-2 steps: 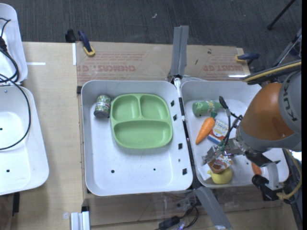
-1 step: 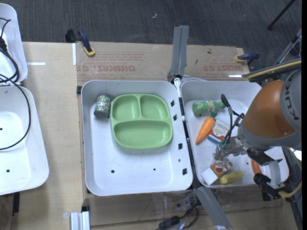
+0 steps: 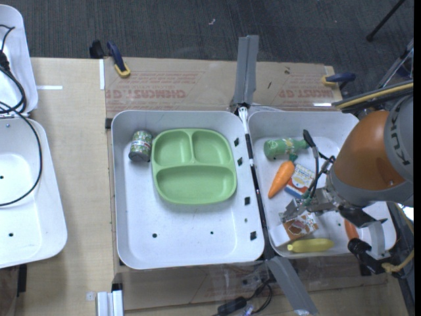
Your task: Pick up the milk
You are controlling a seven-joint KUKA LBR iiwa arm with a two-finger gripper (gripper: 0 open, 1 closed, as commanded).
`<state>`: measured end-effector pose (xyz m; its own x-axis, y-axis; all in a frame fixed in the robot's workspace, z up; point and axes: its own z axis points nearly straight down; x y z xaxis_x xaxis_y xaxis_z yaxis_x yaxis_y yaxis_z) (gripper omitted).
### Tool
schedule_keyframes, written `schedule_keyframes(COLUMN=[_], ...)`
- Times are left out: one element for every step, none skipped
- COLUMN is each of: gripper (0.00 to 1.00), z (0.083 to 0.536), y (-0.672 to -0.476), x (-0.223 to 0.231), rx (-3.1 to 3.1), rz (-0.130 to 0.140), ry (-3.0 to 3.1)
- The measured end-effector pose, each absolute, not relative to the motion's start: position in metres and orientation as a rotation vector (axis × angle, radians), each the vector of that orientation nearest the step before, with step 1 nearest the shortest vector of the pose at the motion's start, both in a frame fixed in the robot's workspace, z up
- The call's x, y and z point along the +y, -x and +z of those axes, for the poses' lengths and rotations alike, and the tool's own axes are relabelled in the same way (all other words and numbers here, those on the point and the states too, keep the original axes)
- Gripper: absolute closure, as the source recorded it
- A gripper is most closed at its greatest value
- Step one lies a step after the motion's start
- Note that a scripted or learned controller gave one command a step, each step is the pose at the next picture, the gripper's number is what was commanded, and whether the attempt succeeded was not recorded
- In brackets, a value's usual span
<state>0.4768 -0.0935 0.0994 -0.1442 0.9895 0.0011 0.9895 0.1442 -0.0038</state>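
Observation:
The milk (image 3: 302, 178) is a small white carton with red and blue print, lying in the right bin (image 3: 263, 176) just right of the carrot (image 3: 281, 178). My gripper (image 3: 297, 210) hangs low in that bin, just below the carton and above a brown packet (image 3: 302, 226). The grey and orange arm (image 3: 370, 158) covers the right part of the bin. Nothing is seen held in the gripper.
A green bottle (image 3: 284, 147) lies at the back of the right bin and a yellow banana (image 3: 311, 245) at its front edge. The left bin (image 3: 131, 229) holds a green divided plate (image 3: 194, 166) and a small can (image 3: 140, 145).

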Motion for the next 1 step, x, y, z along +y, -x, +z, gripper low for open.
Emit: schedule_keyframes(gripper=[1.0], z=[0.1077], y=[-0.4768], x=[-0.0944], rx=[-2.368], rz=[0.005], ry=[2.058])
